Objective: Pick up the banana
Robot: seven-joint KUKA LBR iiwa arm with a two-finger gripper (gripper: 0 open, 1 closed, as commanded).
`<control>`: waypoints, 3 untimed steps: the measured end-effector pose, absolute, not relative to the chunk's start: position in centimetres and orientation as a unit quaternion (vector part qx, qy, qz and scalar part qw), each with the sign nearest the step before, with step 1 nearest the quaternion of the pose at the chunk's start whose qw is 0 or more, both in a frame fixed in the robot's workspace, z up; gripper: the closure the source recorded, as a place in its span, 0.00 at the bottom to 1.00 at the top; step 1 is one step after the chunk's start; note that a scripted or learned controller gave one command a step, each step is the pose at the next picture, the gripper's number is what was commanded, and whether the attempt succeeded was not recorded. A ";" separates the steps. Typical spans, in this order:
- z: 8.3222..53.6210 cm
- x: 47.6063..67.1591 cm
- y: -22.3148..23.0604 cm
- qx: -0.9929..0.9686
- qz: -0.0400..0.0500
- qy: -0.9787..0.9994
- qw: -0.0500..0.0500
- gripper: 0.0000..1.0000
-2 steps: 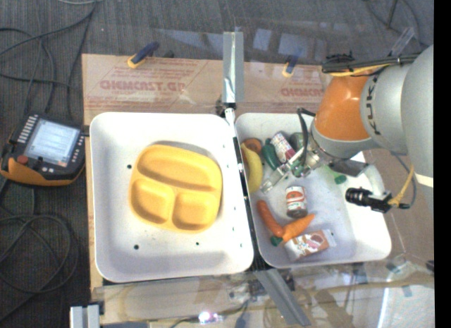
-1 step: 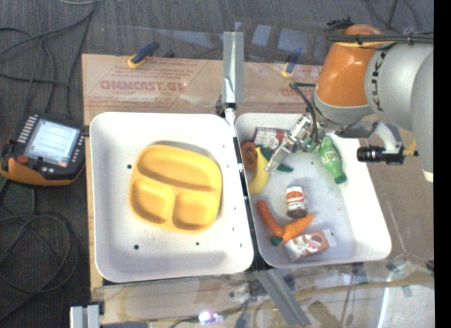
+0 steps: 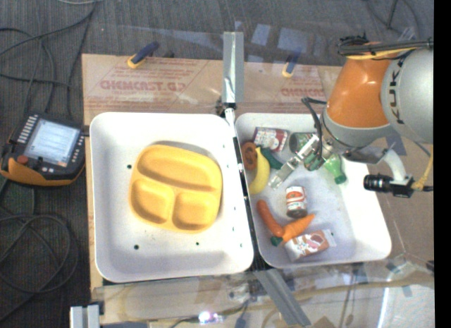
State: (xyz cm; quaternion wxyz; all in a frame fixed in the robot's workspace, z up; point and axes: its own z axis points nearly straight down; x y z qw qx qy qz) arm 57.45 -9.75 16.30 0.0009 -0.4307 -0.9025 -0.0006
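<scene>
A red-and-white packet (image 3: pixel 310 244) lies at the right bin's (image 3: pixel 366 238) near edge. The banana (image 3: pixel 261 169) rests against that bin's left wall, beside a carrot (image 3: pixel 270 219). The pincer (image 3: pixel 292 166) hovers just right of the banana; whether it is spread I cannot tell.

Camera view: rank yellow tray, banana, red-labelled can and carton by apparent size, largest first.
1. yellow tray, by far the largest.
2. banana and carton: look alike in extent; the banana is partly hidden at the bin wall, so unranked.
3. red-labelled can, smallest.
</scene>
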 end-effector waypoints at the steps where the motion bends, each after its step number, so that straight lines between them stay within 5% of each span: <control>1: 10.6 62.7 -10.1 -0.398 -0.004 -0.917 -0.012 0.00; 2: 18.4 64.3 -2.6 -0.326 0.000 -0.945 -0.001 0.00; 3: 20.4 59.7 -13.0 -0.245 0.001 -0.970 -0.001 0.00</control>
